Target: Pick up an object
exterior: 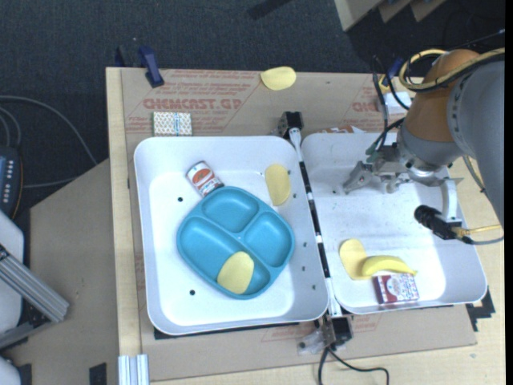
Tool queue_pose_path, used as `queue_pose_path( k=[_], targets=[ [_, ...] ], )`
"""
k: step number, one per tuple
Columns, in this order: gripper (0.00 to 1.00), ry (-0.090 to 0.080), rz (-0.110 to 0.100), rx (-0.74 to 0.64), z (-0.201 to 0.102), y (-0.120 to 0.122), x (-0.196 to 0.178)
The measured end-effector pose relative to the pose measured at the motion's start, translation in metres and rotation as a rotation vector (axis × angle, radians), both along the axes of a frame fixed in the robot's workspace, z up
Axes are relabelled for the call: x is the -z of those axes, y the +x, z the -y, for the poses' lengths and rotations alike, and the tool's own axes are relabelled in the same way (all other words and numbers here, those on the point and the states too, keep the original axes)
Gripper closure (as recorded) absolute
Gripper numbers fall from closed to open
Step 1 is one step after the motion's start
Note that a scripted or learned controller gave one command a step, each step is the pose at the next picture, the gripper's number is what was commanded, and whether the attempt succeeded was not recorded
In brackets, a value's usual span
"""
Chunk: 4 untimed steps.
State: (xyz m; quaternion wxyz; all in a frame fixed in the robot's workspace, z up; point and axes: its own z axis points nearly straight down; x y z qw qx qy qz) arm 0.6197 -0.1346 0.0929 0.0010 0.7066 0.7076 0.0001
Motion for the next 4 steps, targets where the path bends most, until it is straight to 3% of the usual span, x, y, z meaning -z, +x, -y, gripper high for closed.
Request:
queue_pose_path(
  k=[1, 2, 3, 4],
  targets=[
    [0.00, 0.001, -0.003, 0.002, 0.074, -0.066, 0.008],
    [0.00, 0.001, 0.000, -0.001, 0.047, -0.013, 0.008],
    [0.00, 0.001, -0.003, 0.003, 0.066, -0.119, 0.009],
    [0.00, 0.001, 0.000, 0.000, 0.038, -0.039, 0.008]
  ],
)
